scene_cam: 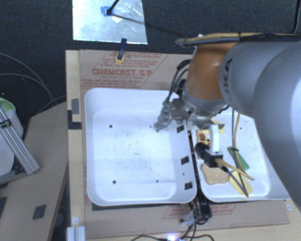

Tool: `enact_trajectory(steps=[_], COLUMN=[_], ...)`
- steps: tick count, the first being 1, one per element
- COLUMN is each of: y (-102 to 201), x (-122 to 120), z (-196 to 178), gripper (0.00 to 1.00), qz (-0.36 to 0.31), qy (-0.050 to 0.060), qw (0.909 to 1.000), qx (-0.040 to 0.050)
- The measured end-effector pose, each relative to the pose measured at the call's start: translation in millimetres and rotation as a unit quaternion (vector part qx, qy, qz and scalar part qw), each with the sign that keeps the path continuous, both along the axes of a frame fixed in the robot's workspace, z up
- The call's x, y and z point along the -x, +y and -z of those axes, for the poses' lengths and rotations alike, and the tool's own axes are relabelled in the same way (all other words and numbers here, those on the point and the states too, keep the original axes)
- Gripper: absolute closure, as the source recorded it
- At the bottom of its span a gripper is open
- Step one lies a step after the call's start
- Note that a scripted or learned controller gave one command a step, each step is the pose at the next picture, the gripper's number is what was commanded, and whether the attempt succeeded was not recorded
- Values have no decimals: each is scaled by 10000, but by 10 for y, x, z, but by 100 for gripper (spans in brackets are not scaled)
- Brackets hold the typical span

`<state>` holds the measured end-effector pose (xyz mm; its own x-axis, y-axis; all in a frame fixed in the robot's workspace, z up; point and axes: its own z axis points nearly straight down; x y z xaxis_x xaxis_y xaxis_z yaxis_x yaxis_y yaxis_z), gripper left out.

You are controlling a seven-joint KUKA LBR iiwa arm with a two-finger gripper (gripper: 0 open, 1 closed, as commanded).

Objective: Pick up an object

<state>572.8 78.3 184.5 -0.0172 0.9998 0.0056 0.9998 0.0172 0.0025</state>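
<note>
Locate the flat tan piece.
In the camera view, the flat tan piece lies in the right bin, near its front left corner, with a yellow piece to its right.

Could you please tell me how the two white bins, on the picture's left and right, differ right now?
The left-hand bin has a bare, dark-specked floor; the right-hand bin holds a tan flat piece and yellow-green strips. The arm covers much of the right-hand bin, while the gripper sits over the left-hand bin's far right corner. Both are shallow and white.
</note>
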Motion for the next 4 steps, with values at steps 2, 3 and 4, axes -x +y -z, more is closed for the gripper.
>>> enact_trajectory(steps=[2,3,4], y=[1414,1345,829], x=[-556,-556,-985], z=[806,713,592], gripper=[0,100,100], qz=[26,48,102], qy=[-23,-5,-18], qw=[10000,10000,9999], qx=[-3,21,32])
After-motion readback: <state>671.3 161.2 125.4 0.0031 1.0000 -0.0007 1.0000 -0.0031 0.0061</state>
